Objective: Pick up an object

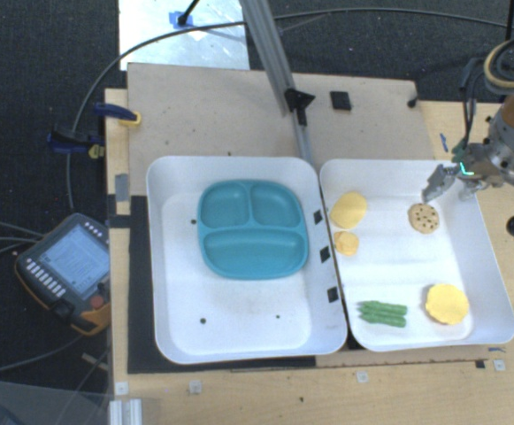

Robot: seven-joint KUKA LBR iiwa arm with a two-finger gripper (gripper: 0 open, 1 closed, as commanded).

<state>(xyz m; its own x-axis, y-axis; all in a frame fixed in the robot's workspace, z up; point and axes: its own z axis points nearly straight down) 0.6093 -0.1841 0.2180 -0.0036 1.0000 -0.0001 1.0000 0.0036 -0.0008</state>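
Gripper (452,181) sits open and holding nothing over the right bin's (495,282) far right corner, its fingers spread just beside the cookie (424,218), which lies on the bin floor.

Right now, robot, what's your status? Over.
Gripper above right bin's far corner, holding nothing. Cookie nearest, just below it. Nothing in the way.

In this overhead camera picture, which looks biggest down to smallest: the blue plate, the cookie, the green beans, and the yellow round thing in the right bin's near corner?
1. Blue plate
2. Green beans and yellow round thing: look too alike to rank
3. Cookie
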